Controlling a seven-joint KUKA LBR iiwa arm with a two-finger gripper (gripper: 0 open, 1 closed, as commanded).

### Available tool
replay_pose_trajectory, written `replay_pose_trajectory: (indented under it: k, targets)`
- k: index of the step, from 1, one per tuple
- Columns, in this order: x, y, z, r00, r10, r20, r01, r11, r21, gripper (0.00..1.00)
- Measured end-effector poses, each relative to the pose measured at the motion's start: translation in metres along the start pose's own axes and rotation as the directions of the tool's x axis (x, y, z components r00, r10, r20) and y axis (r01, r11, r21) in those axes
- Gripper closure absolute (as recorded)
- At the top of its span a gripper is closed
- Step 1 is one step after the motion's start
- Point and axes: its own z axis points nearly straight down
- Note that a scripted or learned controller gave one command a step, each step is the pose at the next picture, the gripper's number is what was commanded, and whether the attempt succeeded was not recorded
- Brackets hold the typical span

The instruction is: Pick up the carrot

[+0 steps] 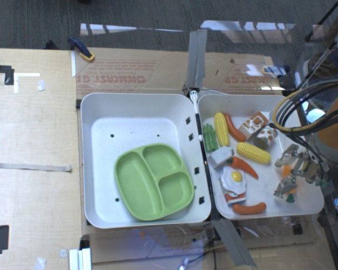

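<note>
gripper [288,179] is seen low at the right bin's [304,207] right side | fingers spread open, nothing gripped | carrot [243,166] is found mid-bin, beside the corn cob [253,152], above the fried egg [234,178]

Both white bins [90,167] on the counter [28,145] are viewed from above at a slant, from moderate height, by one fixed camera.

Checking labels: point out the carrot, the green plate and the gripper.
carrot [245,167], camera view, middle of its orange body.
green plate [136,184], camera view, floor of its long left compartment.
gripper [287,179], camera view, midway between its fingertips.
</note>
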Motion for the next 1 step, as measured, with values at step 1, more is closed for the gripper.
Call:
replay_pose_trajectory:
  k: [1]
  targets:
    - [-0.0013,0.0002,-0.0078,1.000,-0.002,0.001,0.002,1.000,0.001,1.00]
